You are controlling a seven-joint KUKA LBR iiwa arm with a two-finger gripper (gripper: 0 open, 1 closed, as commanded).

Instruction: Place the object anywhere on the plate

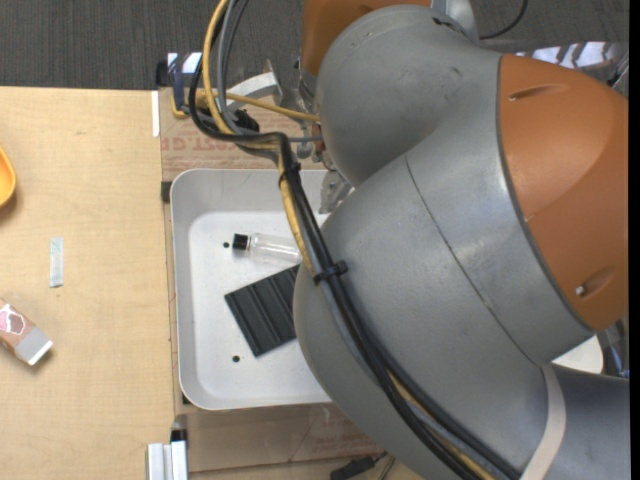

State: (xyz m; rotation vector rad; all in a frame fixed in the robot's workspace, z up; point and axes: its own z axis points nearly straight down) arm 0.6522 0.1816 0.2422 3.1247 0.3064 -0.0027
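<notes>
A white bin (190, 298) lies left of centre. In it sit a clear vial with a black cap (258, 247) and a black ribbed rectangular piece (264, 309), its right side hidden under the arm. The grey and orange arm (460, 238) covers most of the view's right and the rest of the bins. An orange rim (5, 176) of some dish peeks in at the far left edge of the wooden bench.
On the wooden bench (90, 218) left of the bin lie a small grey strip (56, 263) and a pink and grey eraser-like block (22, 334). Yellow and black cables (300, 228) run from the top across the bin's right part.
</notes>
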